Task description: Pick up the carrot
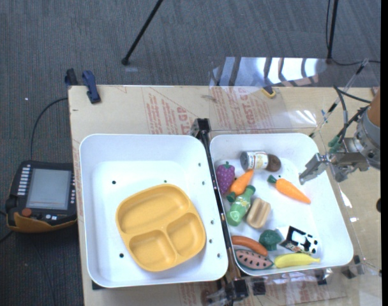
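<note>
Two white bins sit side by side on a bench point(143, 107). The left bin point(98, 158) holds a yellow divided plate point(160, 226). The right bin point(328, 222) holds toy food: the carrot point(291, 189) lies near its middle, with a can point(254, 160) up and left of the carrot, a bottle point(240, 204) to its left, and a banana point(296, 260) below. The end effector point(313, 169), reaching in from the right, hovers just up and right of the carrot, fingers apart and holding nothing.
</note>
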